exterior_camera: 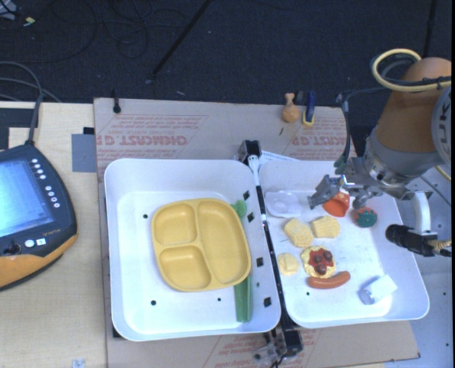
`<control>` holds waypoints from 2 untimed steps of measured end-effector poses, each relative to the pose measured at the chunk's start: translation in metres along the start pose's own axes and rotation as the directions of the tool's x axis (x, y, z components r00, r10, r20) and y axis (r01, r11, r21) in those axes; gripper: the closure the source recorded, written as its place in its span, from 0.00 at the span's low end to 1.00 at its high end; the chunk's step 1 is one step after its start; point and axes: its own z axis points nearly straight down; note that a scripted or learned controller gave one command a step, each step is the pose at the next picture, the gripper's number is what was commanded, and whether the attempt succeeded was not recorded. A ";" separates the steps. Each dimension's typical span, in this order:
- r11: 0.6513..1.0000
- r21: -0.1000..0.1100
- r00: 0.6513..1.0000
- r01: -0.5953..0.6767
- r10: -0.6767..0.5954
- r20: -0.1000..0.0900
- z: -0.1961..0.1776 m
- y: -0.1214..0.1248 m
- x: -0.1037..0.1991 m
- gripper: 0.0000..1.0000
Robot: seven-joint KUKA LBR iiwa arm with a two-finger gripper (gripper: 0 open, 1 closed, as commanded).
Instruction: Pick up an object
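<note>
Claw [336, 196] sits over orange toy [337, 204], grip unclear; crowded green ball [364, 218] risks a nudge or slip.

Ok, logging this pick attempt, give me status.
Gripper low over right bin, at orange piece. Grasp unconfirmed. Green ball close beside.

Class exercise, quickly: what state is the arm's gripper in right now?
Gripper: low over the right bin, at an orange toy piece; open, shut or holding cannot be told.
</note>
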 end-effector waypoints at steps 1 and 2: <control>1.000 -0.001 1.000 0.005 -0.005 0.000 0.116 0.010 0.015 0.00; 1.000 0.004 1.000 0.000 0.000 -0.002 0.123 -0.052 0.018 0.00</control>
